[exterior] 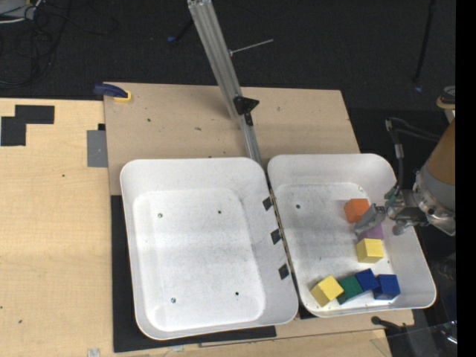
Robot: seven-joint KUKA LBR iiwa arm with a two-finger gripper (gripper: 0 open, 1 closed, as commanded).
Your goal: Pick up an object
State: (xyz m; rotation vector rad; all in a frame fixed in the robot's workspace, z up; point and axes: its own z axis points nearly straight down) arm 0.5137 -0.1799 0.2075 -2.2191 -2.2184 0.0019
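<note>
1. The claw (370, 220) hangs low in the right bin (327, 171); its state cannot be told.
2. An orange block (356, 209) sits touching it at ten o'clock, a yellow cube (370, 250) near at six.
3. Likely risk: the claw nudging the orange block aside instead of gripping it.

Both bins (201, 192) are white on a pale wooden desk (44, 222). The right one holds an orange block (356, 209), two yellow cubes (370, 250), a green block (349, 289) and two blue ones (387, 285).
</note>
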